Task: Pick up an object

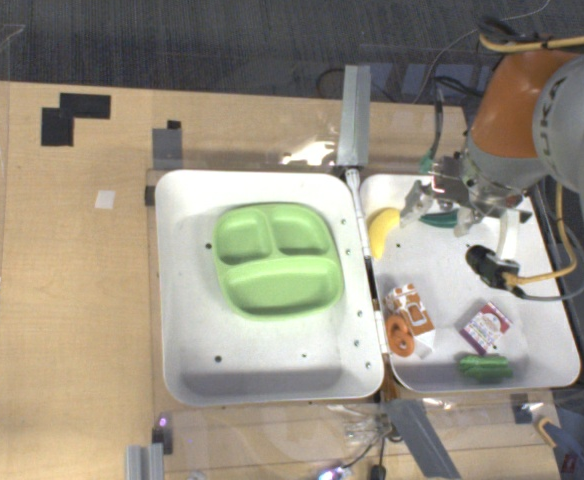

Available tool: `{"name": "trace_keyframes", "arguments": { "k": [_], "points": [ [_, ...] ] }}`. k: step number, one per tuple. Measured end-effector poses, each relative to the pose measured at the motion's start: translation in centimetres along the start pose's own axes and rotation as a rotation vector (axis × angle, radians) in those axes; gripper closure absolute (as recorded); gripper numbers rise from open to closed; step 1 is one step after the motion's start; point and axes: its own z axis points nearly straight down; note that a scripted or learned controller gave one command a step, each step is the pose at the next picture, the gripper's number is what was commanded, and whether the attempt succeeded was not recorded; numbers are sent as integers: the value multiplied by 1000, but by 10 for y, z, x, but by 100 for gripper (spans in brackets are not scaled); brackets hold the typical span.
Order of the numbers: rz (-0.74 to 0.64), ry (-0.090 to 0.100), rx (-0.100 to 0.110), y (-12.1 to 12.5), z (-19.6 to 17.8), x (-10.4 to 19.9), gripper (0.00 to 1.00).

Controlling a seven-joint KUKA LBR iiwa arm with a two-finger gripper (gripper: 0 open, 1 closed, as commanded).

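My gripper (439,211) hangs over the back of the right bin (562,353), open, its fingers spread apart. A small teal object (438,221) lies just under it, in line with the gap between the fingers; I cannot tell whether they touch it. A yellow banana (381,230) rests against the bin's left wall, just left of the gripper. Nearer the front lie an orange and white packet (406,320), a purple and white packet (483,327) and a green vegetable (485,367).
The left bin (187,368) holds a green divided plate (276,258). A black cable fitting (488,264) and a yellow hose hang from the arm over the right bin. A metal divider post (354,118) stands between the bins at the back.
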Motion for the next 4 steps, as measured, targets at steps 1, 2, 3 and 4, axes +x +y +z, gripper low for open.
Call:
{"name": "trace_keyframes", "arguments": {
  "k": [1, 2, 3, 4],
  "points": [
    [-97, -2, -1, 59, 43, -10, 0],
    [110, -1, -3, 65, 41, -39, 0],
    [-76, 0, -1, 27, 58, -15, 0],
    [-133, 0, -12, -96, 85, -48, 0]
  ]
}}
